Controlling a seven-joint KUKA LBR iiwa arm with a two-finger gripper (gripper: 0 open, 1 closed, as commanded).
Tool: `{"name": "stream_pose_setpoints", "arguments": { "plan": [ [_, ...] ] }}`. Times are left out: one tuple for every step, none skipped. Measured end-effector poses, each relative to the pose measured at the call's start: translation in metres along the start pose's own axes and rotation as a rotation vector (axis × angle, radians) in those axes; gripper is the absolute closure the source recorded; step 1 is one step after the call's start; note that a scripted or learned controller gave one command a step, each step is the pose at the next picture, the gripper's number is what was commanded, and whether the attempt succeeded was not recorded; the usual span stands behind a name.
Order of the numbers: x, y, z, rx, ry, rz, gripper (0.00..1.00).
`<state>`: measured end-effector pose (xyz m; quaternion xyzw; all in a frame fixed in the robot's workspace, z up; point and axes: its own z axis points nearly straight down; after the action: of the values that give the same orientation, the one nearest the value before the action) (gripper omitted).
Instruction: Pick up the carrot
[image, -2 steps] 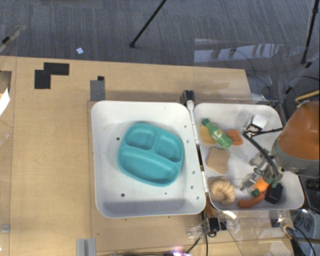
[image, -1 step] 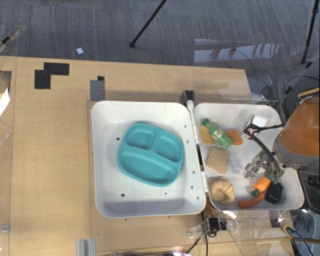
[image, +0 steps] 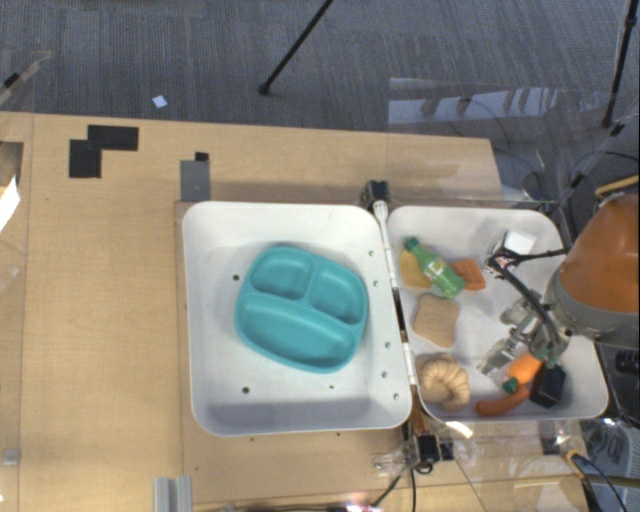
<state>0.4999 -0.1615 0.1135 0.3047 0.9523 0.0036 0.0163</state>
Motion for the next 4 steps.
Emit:
{"name": "stream_pose_setpoints", "arguments": {
  "plan": [
    [-0.017,-0.039,0.024,0.010,0.020,0.143,0.00],
    [-0.021,-0.036,0.011,0.006,0.011,0.139,1.00],
    [-0.024,-0.033,0.000,0.000,0.000,0.136,1.00],
    [0.022,0.020,-0.067,0.011,0.016,0.280,1.00]
  ]
}}
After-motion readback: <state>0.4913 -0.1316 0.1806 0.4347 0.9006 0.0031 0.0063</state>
